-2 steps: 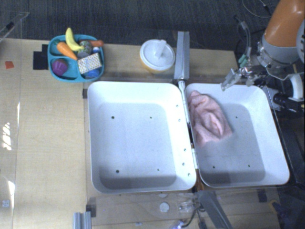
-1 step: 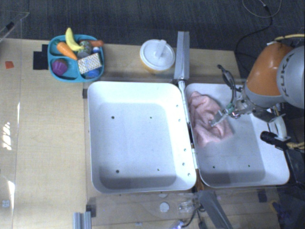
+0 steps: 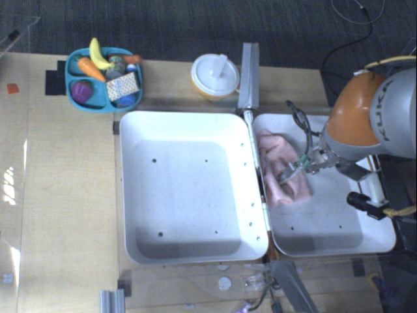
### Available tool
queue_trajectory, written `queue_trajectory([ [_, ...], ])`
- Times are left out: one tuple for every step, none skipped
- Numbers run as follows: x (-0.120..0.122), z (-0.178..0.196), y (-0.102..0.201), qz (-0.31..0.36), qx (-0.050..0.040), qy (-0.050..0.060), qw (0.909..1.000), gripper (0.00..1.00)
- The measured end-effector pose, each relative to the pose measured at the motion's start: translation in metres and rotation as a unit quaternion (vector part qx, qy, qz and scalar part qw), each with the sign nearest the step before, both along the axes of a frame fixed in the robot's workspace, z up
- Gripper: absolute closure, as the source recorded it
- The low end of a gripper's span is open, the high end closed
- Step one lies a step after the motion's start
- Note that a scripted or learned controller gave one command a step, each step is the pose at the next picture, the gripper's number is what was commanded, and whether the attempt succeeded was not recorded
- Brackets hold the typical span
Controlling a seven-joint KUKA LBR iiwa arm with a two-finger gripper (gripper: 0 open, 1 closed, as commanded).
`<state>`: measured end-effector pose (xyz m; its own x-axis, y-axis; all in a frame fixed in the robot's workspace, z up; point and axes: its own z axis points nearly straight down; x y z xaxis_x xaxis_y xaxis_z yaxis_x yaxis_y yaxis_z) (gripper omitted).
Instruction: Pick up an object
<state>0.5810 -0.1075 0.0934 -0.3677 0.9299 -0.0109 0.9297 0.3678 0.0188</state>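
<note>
Pale desk (image 3: 58,175) carried two white bins; a pink cloth (image 3: 281,169) lay in the right bin (image 3: 339,233). Claw (image 3: 294,169) sat on it, its opening indiscernible. Soft, light fabric; a raised fold looked best for pinching.

"KUKA" on the arm (image 3: 391,119)

A cloth (image 3: 281,168) lies in the right bin (image 3: 339,240), against its left wall.
</note>
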Motion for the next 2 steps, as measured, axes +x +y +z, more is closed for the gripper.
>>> queue_trajectory([
  [0.003,0.013,0.002,0.001,0.0013,-0.004,1.0,1.0],
  [0.06,0.094,0.038,-0.053,0.0019,0.006,0.9986,1.0],
])
